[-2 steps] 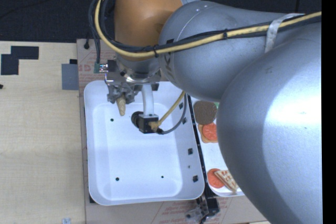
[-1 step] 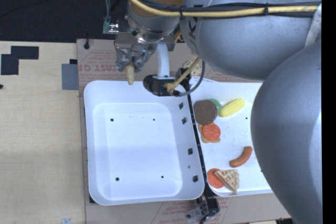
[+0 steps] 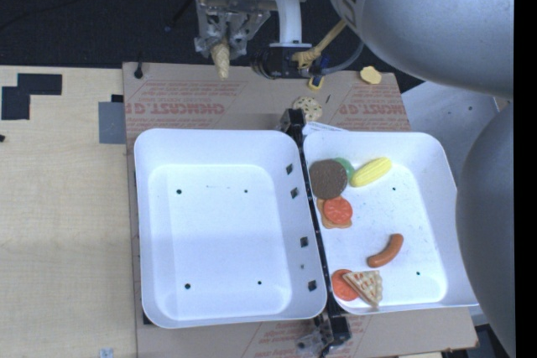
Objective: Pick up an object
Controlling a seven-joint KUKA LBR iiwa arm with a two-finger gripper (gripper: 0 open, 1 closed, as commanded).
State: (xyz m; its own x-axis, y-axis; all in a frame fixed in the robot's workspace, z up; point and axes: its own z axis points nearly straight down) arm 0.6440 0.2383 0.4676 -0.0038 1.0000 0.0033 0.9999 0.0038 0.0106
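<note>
While raised at upper centre of the camera view, above the worktop (image 3: 67, 205) beyond both bins, gripper (image 3: 222, 54) clamped on a cream ice-cream cone (image 3: 221, 59), tip pinched between the fingers. Advisable: keep the squeeze steady, lift straight, avoid swinging. Remaining toy food, including corn (image 3: 370, 172) and sausage (image 3: 385, 251), in the right bin (image 3: 436, 205); left bin (image 3: 218, 230) lower centre.

white bins (image 3: 159, 148); yellow corn (image 3: 370, 172)
</note>
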